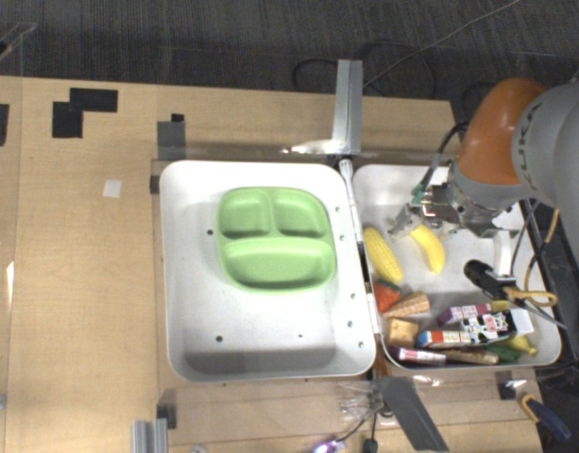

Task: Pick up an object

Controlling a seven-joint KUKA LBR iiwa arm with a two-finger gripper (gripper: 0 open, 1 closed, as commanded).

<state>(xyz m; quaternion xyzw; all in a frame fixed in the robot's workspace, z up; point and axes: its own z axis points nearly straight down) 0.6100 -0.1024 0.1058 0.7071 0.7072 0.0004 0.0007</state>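
Right bin (pixel 388 185): there's open white floor in its upper part, and the clutter is packed along the lower edge. Corn cob (pixel 383 256) lies along the bin's left wall, just beside the divider between the bins. Banana (pixel 429 249) sits right of the cob, near it but apart, with open floor to its right. Below them, a red piece (pixel 386 298) and a tan wooden wedge (pixel 409 305) lie close together. Lower right, a patterned box (pixel 480 324) and markers (pixel 440 355) crowd the bottom rim.

Left bin (pixel 180 281) holds one green divided plate (pixel 270 237), set towards the top, with a wide white margin all round and the most room below it. Worktop (pixel 81 281) left of the bins is wood, with black patches at upper left.

Arm (pixel 553 149) comes in from the right edge. Its orange band (pixel 492 130) is over the right bin's upper right corner, and the wrist is angled down-left. Claw (pixel 419 210) hangs just above the banana's upper end in the frame. I can't tell from this angle whether the claw is apart or together.
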